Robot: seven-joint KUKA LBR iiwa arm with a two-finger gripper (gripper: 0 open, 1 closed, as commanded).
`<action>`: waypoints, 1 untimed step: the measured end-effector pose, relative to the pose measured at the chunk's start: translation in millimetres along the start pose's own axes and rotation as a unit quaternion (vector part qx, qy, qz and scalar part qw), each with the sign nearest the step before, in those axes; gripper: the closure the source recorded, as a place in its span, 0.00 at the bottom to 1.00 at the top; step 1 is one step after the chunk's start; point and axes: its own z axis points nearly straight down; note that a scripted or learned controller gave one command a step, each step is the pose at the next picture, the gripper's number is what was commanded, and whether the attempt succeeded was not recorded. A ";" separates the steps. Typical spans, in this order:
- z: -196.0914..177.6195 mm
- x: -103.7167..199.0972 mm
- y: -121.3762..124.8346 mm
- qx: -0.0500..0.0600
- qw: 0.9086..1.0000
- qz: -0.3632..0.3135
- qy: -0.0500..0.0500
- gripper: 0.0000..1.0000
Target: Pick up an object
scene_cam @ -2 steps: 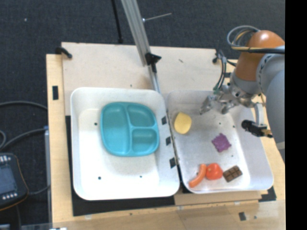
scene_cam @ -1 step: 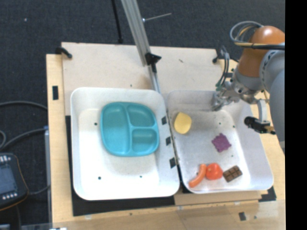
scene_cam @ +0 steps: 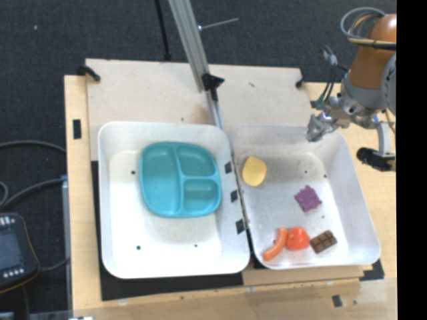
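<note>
The right bin (scene_cam: pixel 347 179) holds a yellow rounded piece (scene_cam: pixel 254 171) near its left wall, a purple lumpy piece (scene_cam: pixel 307 198) in the middle, an orange toy (scene_cam: pixel 287 241) at the front and a small brown block (scene_cam: pixel 323 241) beside it. My gripper (scene_cam: pixel 315 131) hangs over the bin's far right corner, well apart from all of them. Nothing shows between its tips.
The left bin (scene_cam: pixel 113 199) carries a teal divided plate (scene_cam: pixel 180 179). A slanted metal rail (scene_cam: pixel 190 39) runs down to the gap between the bins. Black clips (scene_cam: pixel 233 196) sit on the shared wall.
</note>
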 end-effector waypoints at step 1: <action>-49.9 -0.8 -6.7 0.001 1.000 0.001 0.000 1.00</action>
